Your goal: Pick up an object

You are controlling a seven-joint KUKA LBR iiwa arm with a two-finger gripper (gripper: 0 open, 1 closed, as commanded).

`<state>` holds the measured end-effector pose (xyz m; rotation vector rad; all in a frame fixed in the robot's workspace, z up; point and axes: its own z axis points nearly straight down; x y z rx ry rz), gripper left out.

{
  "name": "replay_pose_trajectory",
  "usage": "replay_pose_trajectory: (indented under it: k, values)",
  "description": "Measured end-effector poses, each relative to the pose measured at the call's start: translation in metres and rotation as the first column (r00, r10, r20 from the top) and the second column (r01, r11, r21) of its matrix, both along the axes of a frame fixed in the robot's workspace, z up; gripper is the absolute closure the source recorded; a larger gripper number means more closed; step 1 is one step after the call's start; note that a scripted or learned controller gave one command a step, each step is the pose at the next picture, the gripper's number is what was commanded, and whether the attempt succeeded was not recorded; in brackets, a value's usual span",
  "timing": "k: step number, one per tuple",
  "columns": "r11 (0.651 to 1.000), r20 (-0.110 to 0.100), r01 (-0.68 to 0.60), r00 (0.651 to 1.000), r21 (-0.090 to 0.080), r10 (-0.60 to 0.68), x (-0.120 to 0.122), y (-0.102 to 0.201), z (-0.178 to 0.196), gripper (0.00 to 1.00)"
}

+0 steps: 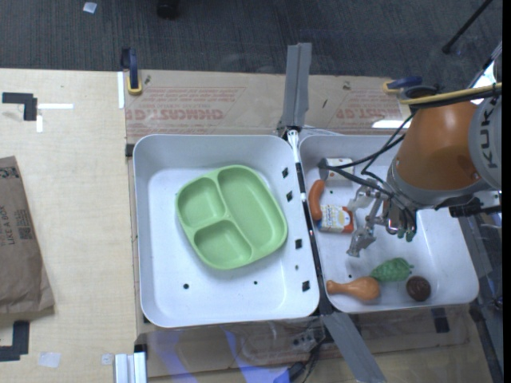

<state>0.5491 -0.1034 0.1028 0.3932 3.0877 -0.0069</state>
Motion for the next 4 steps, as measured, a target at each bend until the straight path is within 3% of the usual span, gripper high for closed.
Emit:
replay_pose_trajectory:
  k: [1,2,3,4]
  values:
    - [0.956,-0.006,0.292,0.956,0.012,-0.292,0.056,-0.005,0.000,0.00]
    - [0.776,-0.009,0.630,0.777,0.017,-0.630,0.092,0.002,0.000,0.00]
    - [0.776,-0.023,0.630,0.776,0.010,-0.630,0.111,-0.024,-0.008,0.00]
    - [0.807,-0.024,0.590,0.807,0.009,-0.590,0.097,0.026,0.090,0.00]
